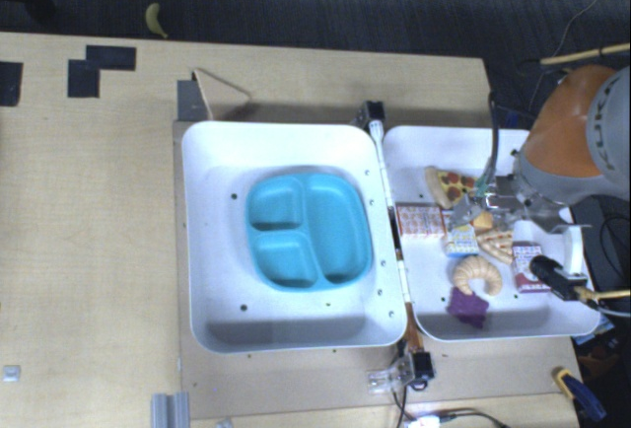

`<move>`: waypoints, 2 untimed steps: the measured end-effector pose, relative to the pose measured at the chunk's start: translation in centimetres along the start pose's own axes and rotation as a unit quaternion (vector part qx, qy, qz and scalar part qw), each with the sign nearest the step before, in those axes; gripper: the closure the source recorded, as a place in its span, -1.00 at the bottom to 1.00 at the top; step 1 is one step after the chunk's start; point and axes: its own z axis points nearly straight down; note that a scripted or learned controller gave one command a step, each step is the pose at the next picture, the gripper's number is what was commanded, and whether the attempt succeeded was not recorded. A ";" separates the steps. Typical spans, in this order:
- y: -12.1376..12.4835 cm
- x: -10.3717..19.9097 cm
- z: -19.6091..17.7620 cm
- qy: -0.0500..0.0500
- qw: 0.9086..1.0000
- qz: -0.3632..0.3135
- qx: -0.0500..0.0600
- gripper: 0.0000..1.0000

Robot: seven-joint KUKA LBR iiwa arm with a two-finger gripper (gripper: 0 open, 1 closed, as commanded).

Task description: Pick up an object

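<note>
At the near end of the right bin [426, 290] a purple block [469, 307] lay just in front of a croissant [476, 272], the two touching or nearly so. Just past the croissant sat a small printed packet [460, 239], with a red-and-white packet [418, 219] near the bin's left wall. The gripper [483, 204] was low over this cluster, just beyond the small packet, and whether its jaws were spread or pressed together could not be told; nothing was seen pinched between them. Just beyond it lay a pizza slice [449, 184]. The left bin [212, 219] held a blue divided plate [308, 229] in its middle. Farther off, black tape marks [99, 69] sat on the bench [89, 249].
</note>
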 end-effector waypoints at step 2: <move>0.2 0.1 -1.2 0.000 1.000 -0.001 -0.002 -1.00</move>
